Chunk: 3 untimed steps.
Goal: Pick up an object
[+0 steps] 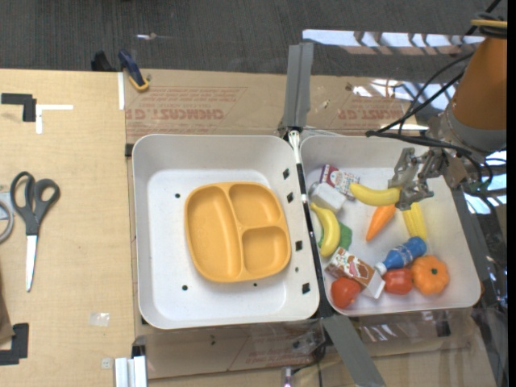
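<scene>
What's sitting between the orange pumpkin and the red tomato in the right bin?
In the camera view, a second red tomato-like piece lies between the pumpkin and the tomato, along with the end of a small carton.

Divided plate (239, 232) in the left bin (153, 240) at frame centre, toy foods in the right bin (459, 216), banana (376, 193) above carrot (380, 222), pumpkin (430, 275) lower right, scissors (32, 208) on the tabletop (72, 297) far left, pincer (415, 185) over the banana's right end.
</scene>
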Tool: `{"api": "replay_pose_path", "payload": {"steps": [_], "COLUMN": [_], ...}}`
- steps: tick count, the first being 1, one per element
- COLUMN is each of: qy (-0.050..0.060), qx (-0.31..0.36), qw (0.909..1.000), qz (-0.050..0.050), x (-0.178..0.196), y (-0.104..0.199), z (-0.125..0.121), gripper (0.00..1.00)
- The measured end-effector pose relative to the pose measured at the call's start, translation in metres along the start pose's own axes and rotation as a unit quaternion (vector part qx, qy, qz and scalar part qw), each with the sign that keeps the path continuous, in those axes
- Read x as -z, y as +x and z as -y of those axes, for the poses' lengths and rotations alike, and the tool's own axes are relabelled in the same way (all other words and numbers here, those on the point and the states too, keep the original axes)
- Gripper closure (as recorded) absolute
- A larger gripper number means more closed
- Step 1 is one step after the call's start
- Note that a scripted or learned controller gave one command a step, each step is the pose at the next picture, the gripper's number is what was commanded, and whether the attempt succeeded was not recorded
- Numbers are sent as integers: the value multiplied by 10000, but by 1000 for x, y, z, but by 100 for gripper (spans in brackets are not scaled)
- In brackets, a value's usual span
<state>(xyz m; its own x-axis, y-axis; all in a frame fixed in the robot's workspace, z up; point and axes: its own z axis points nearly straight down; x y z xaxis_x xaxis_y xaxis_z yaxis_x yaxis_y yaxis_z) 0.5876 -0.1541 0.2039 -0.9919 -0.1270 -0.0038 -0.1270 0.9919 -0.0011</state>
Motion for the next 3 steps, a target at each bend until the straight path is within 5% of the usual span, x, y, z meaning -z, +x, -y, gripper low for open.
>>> {"api": "replay_pose_path", "payload": {"steps": [1,2,3], "qy": [3,-1,-1], "qx": [962,622,-1396], "qw": [9954,9981,9902], "qz": [17,9,0], "x": [-98,20,-111], "y": [50,42,12], "z": [26,-9,-56], "gripper": [100,100,100]}}
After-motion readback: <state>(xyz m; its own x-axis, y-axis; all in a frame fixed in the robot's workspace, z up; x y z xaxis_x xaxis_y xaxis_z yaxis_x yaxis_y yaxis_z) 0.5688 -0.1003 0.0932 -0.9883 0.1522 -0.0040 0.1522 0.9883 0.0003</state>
